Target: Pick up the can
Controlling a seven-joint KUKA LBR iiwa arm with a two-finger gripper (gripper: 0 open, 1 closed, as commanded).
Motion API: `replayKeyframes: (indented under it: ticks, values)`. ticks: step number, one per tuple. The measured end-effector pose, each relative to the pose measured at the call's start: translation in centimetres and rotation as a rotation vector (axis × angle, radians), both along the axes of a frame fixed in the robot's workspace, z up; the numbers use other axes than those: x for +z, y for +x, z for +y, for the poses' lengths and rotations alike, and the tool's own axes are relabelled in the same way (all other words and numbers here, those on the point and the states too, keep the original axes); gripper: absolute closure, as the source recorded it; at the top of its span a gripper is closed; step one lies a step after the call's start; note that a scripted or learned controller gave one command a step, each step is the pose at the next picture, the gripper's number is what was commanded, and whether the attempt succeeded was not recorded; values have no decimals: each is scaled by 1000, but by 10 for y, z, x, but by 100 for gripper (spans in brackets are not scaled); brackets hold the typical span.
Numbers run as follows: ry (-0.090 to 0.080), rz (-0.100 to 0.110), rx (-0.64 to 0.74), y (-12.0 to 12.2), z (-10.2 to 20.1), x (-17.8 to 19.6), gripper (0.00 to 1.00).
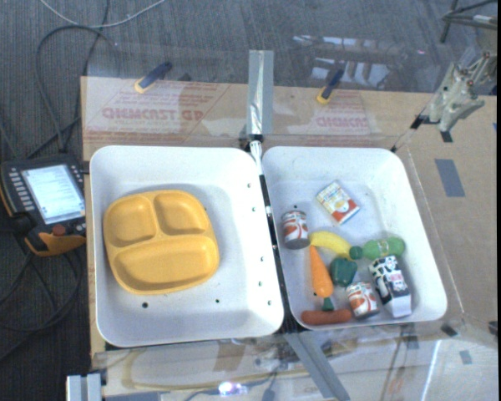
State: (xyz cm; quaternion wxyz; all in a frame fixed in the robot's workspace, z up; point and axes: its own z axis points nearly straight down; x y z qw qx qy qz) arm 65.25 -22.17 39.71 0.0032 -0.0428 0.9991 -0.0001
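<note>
Two small red-and-white cans are in the right bin (384,174). One can (295,228) stands near the bin's left wall, beside a yellow banana (332,243). The other can (361,300) rests at the front of the bin, tucked between a red chili (326,317) and a black-and-white milk carton (391,284).
The right bin also holds a small juice box (337,202), an orange carrot (320,274), a green pepper (343,271) and a light green vegetable (381,248). A yellow divided plate (160,241) lies in the left bin (150,164). A teach pendant (46,195) sits off the bench at left.
</note>
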Motion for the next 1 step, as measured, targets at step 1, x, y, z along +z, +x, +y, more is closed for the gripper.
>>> replayKeyframes:
  ticks: [1]
  values:
    - [0,2,430,17,0,-97,100]
